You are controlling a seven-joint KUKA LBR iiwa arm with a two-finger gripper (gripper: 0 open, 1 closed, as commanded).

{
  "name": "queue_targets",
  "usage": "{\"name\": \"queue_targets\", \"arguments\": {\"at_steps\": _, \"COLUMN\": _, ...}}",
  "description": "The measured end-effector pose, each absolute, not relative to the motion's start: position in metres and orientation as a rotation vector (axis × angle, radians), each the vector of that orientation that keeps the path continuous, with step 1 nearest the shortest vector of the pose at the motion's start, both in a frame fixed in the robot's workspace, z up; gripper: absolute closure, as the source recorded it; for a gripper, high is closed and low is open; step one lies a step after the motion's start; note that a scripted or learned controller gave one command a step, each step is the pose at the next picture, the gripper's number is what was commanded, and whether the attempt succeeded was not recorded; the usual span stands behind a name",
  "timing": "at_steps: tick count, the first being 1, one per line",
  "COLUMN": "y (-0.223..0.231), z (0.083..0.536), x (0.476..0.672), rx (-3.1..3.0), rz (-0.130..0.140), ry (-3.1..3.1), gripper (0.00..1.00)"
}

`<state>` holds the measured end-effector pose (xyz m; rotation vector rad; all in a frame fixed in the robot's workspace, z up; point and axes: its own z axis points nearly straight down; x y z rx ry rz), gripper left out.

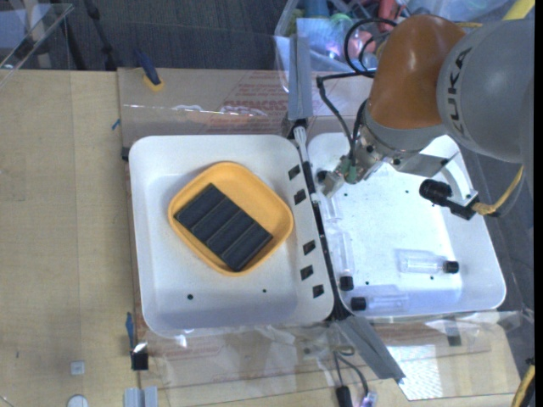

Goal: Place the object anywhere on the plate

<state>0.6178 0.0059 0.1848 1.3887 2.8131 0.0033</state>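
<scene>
Two white bins side by side. One yellow plate, one dark ridged block on it. One clear tube, right bin.

The arm hides the gripper and is cut off at right.

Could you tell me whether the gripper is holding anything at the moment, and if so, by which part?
It cannot be told. The gripper sits low over the right bin, near its upper left corner, too small and blurred to show anything in it.
</scene>
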Motion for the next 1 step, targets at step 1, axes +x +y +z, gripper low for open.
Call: {"name": "queue_targets", "arguments": {"at_steps": 1, "y": 0.0240, "z": 0.1852, "x": 0.6387, "rx": 1.214, "rz": 0.005, "ry": 2.892, "gripper": 1.00}}
